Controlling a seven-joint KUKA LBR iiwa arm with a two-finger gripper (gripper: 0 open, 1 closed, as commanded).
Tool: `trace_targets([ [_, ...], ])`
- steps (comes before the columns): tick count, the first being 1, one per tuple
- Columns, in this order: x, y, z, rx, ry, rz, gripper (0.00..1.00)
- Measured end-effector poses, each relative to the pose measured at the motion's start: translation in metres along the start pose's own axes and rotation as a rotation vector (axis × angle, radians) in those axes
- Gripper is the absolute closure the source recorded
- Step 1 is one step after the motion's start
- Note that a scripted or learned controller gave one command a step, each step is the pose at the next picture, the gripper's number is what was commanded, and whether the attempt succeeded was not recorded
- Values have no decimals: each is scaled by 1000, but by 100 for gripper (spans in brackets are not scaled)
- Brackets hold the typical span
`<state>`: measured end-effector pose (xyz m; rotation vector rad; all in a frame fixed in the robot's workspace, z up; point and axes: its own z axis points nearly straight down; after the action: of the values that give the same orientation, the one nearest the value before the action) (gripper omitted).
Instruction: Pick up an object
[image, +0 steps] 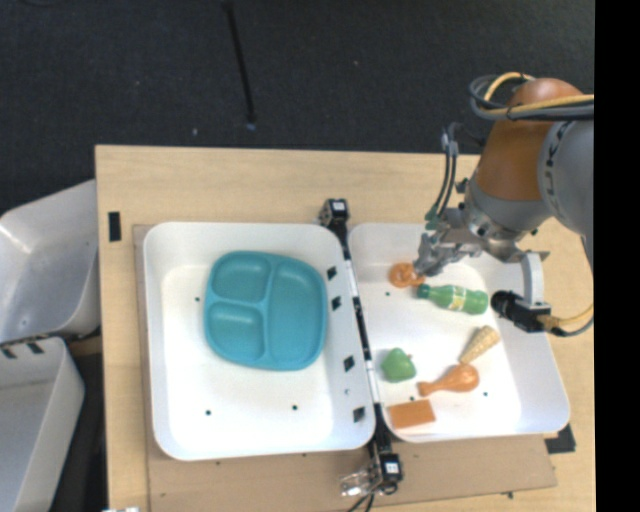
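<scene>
My gripper hangs over the far part of the right bin, its tip just above a small orange piece and the cap end of a green bottle. Nearer the front of that bin lie a green pepper-like toy, an orange spoon-shaped toy, a tan cone and an orange block. The grey arm with its orange band reaches in from the right.
In the left bin rests a teal divided plate. A black clamp sits at the far end of the ridge between the bins. A black fitting with a cable overhangs the right bin's edge.
</scene>
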<state>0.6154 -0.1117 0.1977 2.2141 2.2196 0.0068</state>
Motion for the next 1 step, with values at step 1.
trace_targets([
  [1, -1, 1, -21, 4, 1, 0, 100],
])
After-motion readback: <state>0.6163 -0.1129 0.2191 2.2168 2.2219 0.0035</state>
